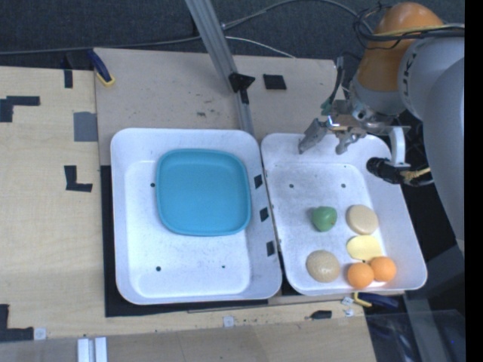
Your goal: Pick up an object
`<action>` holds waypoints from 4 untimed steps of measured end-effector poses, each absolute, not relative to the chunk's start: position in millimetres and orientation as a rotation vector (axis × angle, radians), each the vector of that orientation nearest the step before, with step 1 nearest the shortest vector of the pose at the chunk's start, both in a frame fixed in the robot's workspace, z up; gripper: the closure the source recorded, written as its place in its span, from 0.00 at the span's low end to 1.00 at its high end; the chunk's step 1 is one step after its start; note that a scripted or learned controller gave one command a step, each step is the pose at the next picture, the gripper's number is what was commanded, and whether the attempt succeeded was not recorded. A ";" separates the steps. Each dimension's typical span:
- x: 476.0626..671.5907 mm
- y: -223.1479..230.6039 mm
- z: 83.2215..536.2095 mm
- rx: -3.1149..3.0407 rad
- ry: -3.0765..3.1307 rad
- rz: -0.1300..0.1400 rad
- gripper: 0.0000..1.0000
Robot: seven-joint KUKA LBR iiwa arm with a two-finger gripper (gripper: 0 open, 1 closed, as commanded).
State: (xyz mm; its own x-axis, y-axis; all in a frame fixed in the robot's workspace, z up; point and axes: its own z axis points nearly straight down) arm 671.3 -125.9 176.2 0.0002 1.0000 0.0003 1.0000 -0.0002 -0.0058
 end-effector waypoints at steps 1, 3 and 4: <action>666.6 -126.7 132.7 -2.219 -2.220 0.004 0.00; 675.3 -128.2 205.3 -2.224 -2.225 -0.005 1.00; 676.1 -128.0 254.0 -2.223 -2.224 -0.004 1.00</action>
